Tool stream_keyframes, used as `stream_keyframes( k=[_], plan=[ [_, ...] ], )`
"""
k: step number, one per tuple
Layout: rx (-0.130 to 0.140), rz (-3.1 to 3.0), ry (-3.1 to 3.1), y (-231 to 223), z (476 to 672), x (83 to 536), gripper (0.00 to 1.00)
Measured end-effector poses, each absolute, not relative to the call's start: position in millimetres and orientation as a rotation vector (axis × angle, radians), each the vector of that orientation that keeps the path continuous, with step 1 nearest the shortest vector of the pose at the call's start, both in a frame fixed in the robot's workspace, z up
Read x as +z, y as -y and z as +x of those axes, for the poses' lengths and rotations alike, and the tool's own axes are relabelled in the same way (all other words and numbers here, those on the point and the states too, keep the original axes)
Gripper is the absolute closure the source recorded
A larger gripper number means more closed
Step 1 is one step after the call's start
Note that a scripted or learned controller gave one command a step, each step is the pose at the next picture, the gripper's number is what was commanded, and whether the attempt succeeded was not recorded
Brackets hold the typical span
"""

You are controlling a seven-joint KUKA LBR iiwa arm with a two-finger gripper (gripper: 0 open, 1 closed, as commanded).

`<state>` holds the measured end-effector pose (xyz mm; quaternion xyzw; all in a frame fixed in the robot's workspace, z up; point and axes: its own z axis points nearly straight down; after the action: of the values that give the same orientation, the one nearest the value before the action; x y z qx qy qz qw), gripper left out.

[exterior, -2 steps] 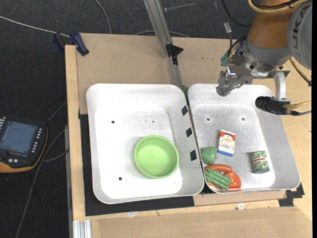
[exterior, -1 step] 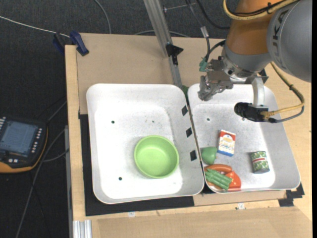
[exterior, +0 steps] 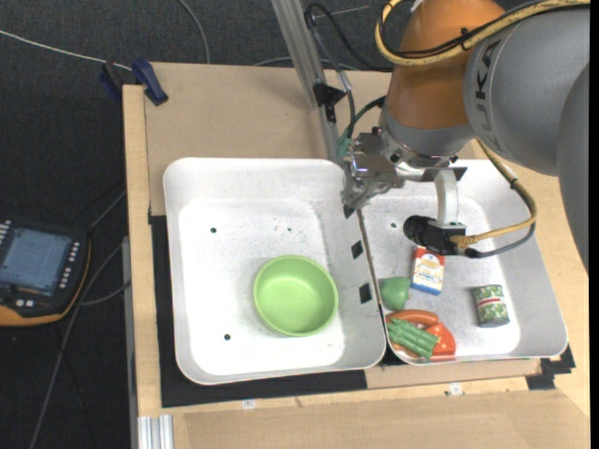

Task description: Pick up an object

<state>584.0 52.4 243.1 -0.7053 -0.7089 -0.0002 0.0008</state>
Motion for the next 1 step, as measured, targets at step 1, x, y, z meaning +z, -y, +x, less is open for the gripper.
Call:
stream_keyframes(
  k=[1],
  plan=[
    [0.0,-2.216,2.225,-97.6,569.7,230.9,1.0]
  ],
)
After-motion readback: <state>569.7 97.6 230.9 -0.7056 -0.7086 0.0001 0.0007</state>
